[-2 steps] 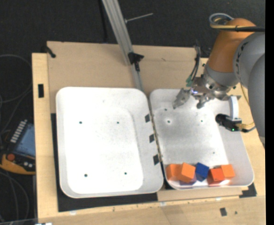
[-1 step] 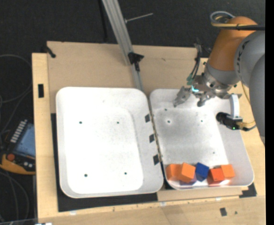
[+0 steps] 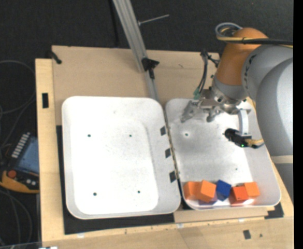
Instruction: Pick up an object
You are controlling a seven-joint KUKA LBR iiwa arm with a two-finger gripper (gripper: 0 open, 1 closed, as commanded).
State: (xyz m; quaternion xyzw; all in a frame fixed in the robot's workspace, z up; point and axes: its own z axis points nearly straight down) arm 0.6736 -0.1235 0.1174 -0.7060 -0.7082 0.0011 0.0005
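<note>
Along the near edge of the right bin (image 3: 213,149) lie several blocks: an orange block (image 3: 200,190) at the left, a blue block (image 3: 223,189) in the middle and an orange block (image 3: 244,192) at the right. My gripper (image 3: 198,113) hangs over the far end of the same bin, well away from the blocks. Its two fingers stand spread apart with nothing between them.
The left bin (image 3: 115,154) lies beside the right one, joined by dark clips at the shared rim. A slanted metal rail (image 3: 133,35) rises behind the bins. A handheld pendant (image 3: 22,162) and cables lie off the bench at the left.
</note>
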